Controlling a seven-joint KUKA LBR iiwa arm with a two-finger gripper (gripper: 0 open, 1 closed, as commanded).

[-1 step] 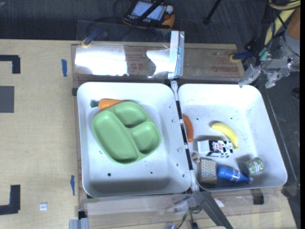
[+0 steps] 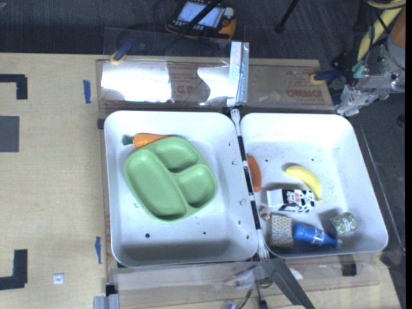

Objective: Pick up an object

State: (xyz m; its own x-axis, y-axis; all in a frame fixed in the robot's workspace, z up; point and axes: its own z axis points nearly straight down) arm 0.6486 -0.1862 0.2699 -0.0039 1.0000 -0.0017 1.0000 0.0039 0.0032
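Observation:
The right bin (image 2: 335, 134) holds a yellow banana (image 2: 304, 178), an orange piece (image 2: 253, 172) lying against the divider, a black-and-white carton (image 2: 293, 199), a brown woven item (image 2: 280, 229), a blue bottle (image 2: 314, 235) and a small green-patterned can (image 2: 343, 224). In the left bin (image 2: 122, 237) a green divided plate (image 2: 169, 177) lies flat, and an orange carrot (image 2: 151, 138) peeks out behind it. My gripper (image 2: 353, 100) hangs at the upper right, beyond the right bin's far right corner and well clear of every object.
A clear plastic guard (image 2: 167, 76) and a metal post (image 2: 238, 73) stand behind the bins. Cables and a tripod leg (image 2: 290, 288) sit near the front edge. A handheld pendant (image 2: 199, 17) lies on the floor at the back.

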